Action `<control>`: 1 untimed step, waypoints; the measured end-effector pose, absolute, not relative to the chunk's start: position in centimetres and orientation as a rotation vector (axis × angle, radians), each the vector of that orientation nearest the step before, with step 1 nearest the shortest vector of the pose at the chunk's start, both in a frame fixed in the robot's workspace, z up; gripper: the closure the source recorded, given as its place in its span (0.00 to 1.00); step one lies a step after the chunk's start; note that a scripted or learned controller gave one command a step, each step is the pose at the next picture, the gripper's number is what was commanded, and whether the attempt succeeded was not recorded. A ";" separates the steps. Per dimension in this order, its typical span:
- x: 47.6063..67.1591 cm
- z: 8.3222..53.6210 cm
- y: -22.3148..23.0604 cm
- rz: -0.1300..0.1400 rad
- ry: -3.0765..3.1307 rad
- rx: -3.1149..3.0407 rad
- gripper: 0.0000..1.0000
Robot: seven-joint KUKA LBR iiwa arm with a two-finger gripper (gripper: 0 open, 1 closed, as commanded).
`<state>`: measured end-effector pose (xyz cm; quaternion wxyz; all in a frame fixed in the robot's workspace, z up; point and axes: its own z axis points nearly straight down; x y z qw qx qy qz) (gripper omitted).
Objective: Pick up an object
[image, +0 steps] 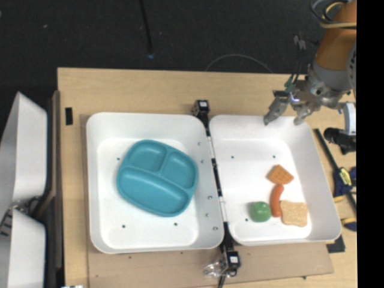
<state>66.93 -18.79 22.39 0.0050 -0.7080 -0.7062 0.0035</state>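
The gripper (pixel 283 117) hangs spread wide over the right bin's (pixel 240 140) far edge. The food sits crowded by the near edge: the sausage (pixel 276 200) touches the green ball (pixel 260 212) and the toast (pixel 294 213), so a grab there might just push them apart.

A wooden bench (pixel 150 89) carries two shallow white bins side by side, the left bin (pixel 99 179) and the right bin (pixel 252 131), joined by black clips (pixel 201 107) at the far and near ends of their seam. Beyond the bench lies dark floor (pixel 90 23) with a thin cable (pixel 144 17). A white container (pixel 27 143) stands at the left edge.
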 end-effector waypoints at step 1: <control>67.2 23.4 -18.8 -0.001 -2.224 -2.222 0.00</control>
